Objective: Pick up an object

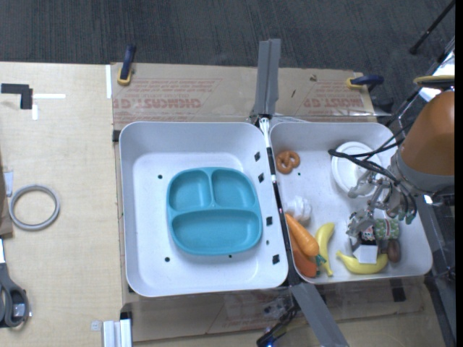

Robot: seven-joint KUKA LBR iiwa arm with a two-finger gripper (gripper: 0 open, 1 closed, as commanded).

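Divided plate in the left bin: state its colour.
The divided plate is teal blue all over, plainest in the camera view, lying in the left bin.

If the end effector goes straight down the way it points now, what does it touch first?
Probably the yellow banana at the right bin's near edge; the end effector hangs just above it. Depth is unclear, and a small dark object lies beside it.

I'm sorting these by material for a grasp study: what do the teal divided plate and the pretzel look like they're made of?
Teal divided plate: likely moulded plastic, smooth with a soft sheen and rounded compartment ridges. Pretzel: probably a plastic toy, uniformly orange-brown, though too small to be sure.
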